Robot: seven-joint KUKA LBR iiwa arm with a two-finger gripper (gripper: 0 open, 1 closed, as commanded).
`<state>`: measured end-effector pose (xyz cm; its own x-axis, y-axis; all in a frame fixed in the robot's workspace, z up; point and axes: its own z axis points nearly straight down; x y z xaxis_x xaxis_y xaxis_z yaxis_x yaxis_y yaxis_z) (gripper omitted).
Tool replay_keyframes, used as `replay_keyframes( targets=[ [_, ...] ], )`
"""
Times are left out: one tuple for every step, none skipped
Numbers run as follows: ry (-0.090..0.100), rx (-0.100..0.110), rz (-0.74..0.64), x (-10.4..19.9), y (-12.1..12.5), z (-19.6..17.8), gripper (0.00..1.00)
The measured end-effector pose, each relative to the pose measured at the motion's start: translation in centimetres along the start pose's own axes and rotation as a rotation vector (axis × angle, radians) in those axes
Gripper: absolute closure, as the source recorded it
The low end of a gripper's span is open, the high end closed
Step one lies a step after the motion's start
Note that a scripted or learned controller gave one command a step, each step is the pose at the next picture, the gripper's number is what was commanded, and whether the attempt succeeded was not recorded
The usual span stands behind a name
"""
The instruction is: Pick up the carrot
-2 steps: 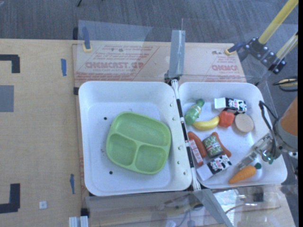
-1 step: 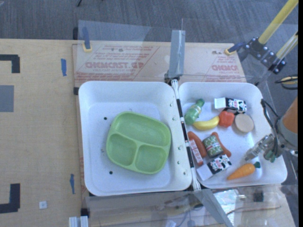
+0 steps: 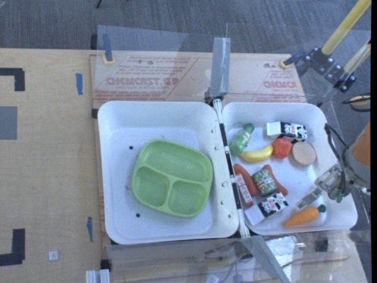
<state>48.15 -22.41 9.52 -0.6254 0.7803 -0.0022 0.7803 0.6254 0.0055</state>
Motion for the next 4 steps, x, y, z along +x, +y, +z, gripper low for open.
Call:
replay_keyframes(
  targets=[
    [0.004, 0.003, 0.016, 0.1, -0.1, 0.9, 0.0],
    [0.0, 0.0, 0.021, -0.1, -0.2, 0.0, 1.0],
    [0.0, 0.0, 0.021, -0.1, -0.2, 0.0, 0.0],
    [0.001, -0.001, 0.026, -0.1, -0.3, -0.8, 1.0]
  ],
)
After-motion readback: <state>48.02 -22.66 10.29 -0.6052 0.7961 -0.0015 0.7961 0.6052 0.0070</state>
